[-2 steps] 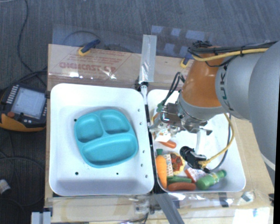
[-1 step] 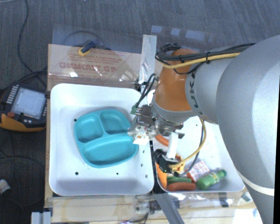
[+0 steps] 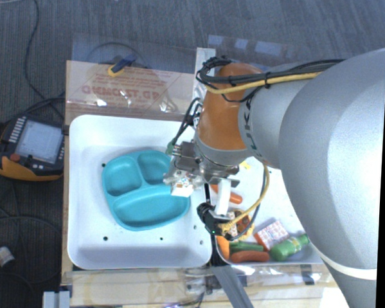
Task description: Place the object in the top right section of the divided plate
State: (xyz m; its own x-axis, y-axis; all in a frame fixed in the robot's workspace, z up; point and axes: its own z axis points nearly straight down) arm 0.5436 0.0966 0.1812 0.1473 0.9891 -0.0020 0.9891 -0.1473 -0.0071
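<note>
Toys [image 3: 260, 245] are heaped to the right of the plate [image 3: 144, 211], in the neighbouring bin, nearest the camera: green, red and orange pieces and a small printed box. The teal plate itself is set in the left bin [image 3: 81, 196], and all three of its sections are seen bare.

At the plate's right rim the gripper [image 3: 183, 179] is poised, just beside the top right section [image 3: 153, 167]. A small white-and-orange piece [image 3: 180, 189], judged to be the object, is seen at its tip, over the rim where the large section meets the top right one. Whether the gripper is clamped on this piece, or spread or closed at all, cannot be told, since the wrist hides it.

The task is judged unfinished: the object is brought to the plate's edge but not yet laid in the top right section. A short shift leftward over that section and a release are left.

Beyond the plate, cardboard [image 3: 128, 89] is laid flat.
</note>
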